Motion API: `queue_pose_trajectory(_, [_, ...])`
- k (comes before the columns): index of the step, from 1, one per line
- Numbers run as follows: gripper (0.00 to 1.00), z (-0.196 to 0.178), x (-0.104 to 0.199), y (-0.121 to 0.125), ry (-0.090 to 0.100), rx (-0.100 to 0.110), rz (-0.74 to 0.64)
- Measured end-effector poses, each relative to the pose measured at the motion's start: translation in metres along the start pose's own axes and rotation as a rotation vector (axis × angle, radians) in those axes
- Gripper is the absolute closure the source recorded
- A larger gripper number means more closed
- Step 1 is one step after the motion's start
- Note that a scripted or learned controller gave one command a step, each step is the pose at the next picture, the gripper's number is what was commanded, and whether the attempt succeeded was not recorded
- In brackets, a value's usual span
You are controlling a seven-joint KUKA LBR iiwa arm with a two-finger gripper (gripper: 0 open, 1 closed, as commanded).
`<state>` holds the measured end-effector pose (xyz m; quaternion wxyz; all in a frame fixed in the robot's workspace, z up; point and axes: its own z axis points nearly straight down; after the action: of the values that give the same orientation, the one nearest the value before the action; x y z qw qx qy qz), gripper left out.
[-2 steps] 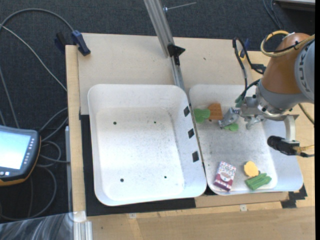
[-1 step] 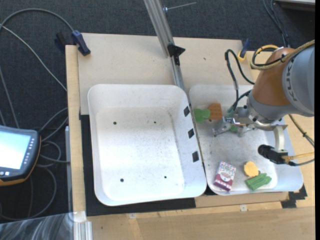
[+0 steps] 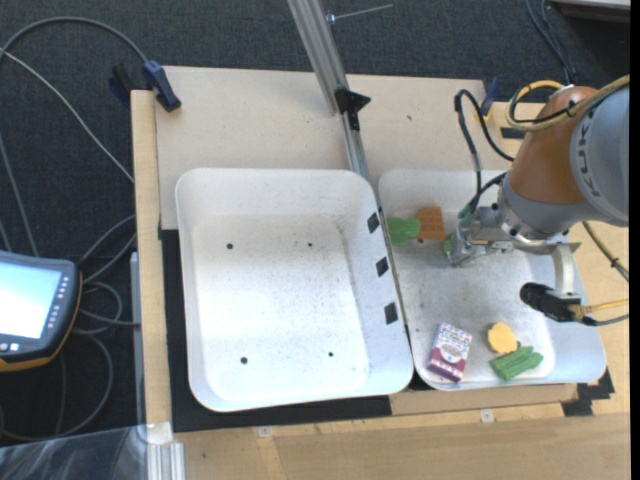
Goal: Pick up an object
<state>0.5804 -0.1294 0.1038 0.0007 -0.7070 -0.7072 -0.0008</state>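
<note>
Silver two-finger claw [image 3: 458,253] (open or shut cannot be told) is seen low in the right white bin [image 3: 570,358], near an orange block [image 3: 432,224].

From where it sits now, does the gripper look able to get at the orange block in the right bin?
Probably yes. The gripper is low in the right bin, just right of the orange block; nothing lies between them, though a green piece touches the block's far side.
</note>
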Motion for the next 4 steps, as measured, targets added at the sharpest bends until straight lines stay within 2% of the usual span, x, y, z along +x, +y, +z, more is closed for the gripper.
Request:
queue_pose_trajectory(1, [1.00,-0.044,-0.004,0.003,-0.003,-0.006,-0.001])
queue_pose_trajectory(4, [1.00,-0.191,0.011,0.001,-0.004,-0.008,-0.002])
